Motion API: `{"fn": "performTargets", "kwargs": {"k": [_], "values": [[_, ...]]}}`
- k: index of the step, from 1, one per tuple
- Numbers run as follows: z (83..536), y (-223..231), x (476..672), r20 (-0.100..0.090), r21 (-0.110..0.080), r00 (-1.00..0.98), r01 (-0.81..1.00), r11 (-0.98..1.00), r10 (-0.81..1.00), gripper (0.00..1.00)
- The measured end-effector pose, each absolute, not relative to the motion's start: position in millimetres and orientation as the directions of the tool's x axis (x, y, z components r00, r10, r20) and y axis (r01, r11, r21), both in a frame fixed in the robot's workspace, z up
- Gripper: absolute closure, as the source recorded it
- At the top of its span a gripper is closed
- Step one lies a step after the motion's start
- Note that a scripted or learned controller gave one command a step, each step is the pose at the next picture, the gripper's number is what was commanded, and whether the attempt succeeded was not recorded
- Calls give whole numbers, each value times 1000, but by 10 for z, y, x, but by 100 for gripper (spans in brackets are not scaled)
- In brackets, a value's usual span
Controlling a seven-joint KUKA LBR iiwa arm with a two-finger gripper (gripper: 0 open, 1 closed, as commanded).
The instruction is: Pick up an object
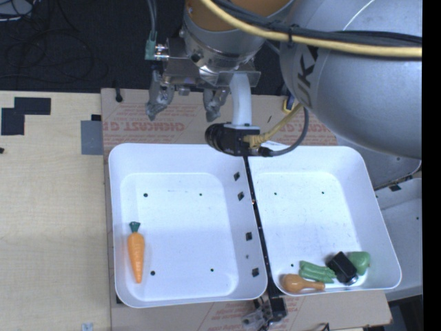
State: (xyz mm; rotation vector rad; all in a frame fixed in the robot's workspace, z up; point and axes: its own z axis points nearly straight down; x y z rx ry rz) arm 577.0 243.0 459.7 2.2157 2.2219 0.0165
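Observation:
An orange carrot (136,252) with a green top lies in the left bin (172,161), near its front left corner. In the right bin (375,212), at the front right, sit a green bean pod (315,272), a black block (342,267), a green piece (360,259) and a tan pear-shaped piece (300,283), close together. My gripper (186,103) hangs high above the back edge of the left bin, over the cardboard. Its two fingers stand apart, open, with nothing between them.
A black divider strip (252,212) runs between the two bins. The grey arm (344,61) fills the upper right, with cables looping down near the bins' back edge. Cardboard (138,123) lies behind the bins and a wooden bench (48,212) to the left.

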Motion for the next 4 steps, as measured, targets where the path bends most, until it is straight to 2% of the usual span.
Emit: {"fn": "performTargets", "kwargs": {"k": [1, 2, 3, 4], "values": [[4502, 2441, 5762, -2, -4, -5, 1000, 5, 1000, 0], [4598, 2450, 5760, -4, -7, -12, 1000, 12, 1000, 100], [3719, 2439, 5728, -6, -13, -1, 1000, 1, 1000, 100], [5223, 2434, 6292, 3, 13, -3, 1000, 3, 1000, 100]]}}
